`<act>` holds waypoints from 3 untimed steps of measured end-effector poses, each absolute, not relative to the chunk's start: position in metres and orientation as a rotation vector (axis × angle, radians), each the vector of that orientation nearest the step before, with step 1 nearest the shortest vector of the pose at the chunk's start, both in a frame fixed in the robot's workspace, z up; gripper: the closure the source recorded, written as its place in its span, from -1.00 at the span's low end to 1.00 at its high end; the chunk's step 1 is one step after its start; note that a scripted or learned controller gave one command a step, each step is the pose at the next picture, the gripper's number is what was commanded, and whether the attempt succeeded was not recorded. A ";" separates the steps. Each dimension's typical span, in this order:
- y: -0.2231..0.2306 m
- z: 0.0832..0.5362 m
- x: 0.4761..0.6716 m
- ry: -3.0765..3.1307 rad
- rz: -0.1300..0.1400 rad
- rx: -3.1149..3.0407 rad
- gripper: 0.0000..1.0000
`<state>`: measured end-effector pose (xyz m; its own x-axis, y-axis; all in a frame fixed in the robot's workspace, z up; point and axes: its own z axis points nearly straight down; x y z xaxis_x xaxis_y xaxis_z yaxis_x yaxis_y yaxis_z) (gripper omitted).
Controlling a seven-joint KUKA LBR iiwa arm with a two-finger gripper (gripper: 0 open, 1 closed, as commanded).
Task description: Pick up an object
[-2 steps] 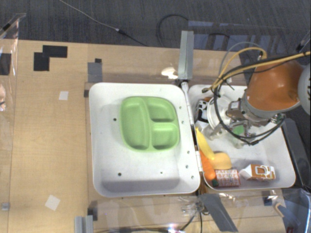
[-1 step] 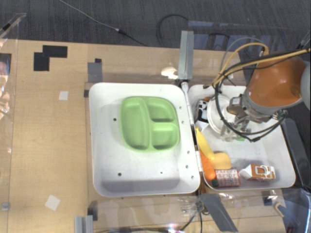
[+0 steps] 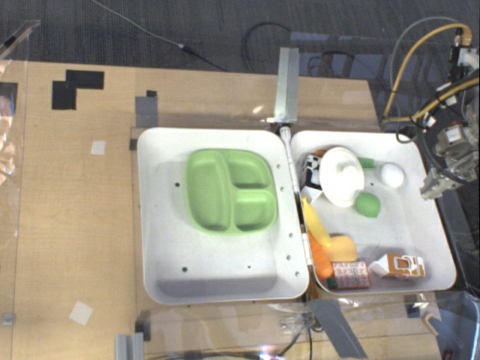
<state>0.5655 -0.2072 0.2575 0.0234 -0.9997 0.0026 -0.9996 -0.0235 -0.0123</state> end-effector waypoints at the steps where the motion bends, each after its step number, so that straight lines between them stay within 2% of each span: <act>1: -0.193 0.127 0.553 1.453 0.005 -2.781 1.00; 2: -0.194 0.130 0.555 1.455 -0.003 -2.780 -1.00; 3: -0.176 0.089 0.584 1.468 -0.013 -2.772 -1.00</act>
